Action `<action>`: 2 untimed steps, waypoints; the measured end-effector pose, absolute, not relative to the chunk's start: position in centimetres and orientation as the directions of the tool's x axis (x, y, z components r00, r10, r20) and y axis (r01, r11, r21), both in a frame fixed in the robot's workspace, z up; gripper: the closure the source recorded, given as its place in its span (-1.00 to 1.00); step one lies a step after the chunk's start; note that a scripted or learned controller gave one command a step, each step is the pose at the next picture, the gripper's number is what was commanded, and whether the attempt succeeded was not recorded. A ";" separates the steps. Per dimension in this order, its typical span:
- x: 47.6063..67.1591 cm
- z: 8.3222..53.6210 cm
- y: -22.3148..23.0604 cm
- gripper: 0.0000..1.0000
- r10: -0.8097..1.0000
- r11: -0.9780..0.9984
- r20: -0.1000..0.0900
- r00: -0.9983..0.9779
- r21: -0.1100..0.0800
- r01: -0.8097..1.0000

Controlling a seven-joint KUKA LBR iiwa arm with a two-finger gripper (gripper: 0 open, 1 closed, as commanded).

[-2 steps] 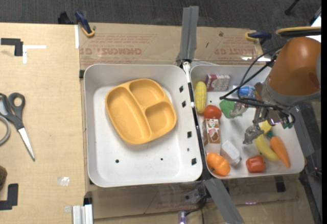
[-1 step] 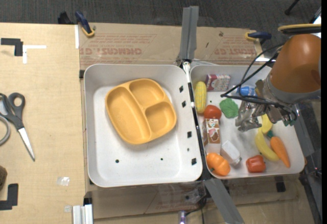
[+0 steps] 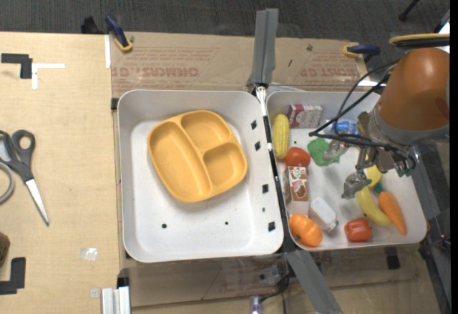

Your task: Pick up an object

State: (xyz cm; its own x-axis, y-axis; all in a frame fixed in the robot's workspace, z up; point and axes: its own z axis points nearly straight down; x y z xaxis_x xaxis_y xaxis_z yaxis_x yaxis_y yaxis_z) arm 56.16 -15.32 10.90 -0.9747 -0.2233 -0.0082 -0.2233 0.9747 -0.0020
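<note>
My pincer [image 3: 353, 187] hangs low in the right bin [image 3: 415, 234], just beside the banana [image 3: 370, 204]; whether it is released or clenched I cannot tell from this slant, and nothing I can see sits between its tips. The risk, as I judge it: the banana lies touching the carrot [image 3: 392, 211], with a red pepper [image 3: 358, 230] near it, so a closing grip could nudge a neighbour or slip off the curved skin. Further from the banana in the same bin lie the corn [image 3: 281, 135], a tomato [image 3: 297, 158], an orange fruit [image 3: 307, 230] and a white block [image 3: 323, 213]. The left bin [image 3: 136, 234], well apart from the banana, holds a yellow divided plate [image 3: 197, 155]
</note>
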 end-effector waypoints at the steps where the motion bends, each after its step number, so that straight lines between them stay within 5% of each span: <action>1: 51.8 9.4 -18.5 -1.00 -0.162 0.987 -0.008 -0.987 -0.002 -0.162; 2: 52.0 10.4 -18.4 1.00 -0.165 0.986 -0.012 -0.986 -0.004 -0.165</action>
State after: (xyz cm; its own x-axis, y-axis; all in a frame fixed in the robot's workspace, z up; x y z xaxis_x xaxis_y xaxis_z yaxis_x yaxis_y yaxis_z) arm 51.95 -18.43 10.35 -0.9862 -0.1650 -0.0119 -0.1650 0.9863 -0.0040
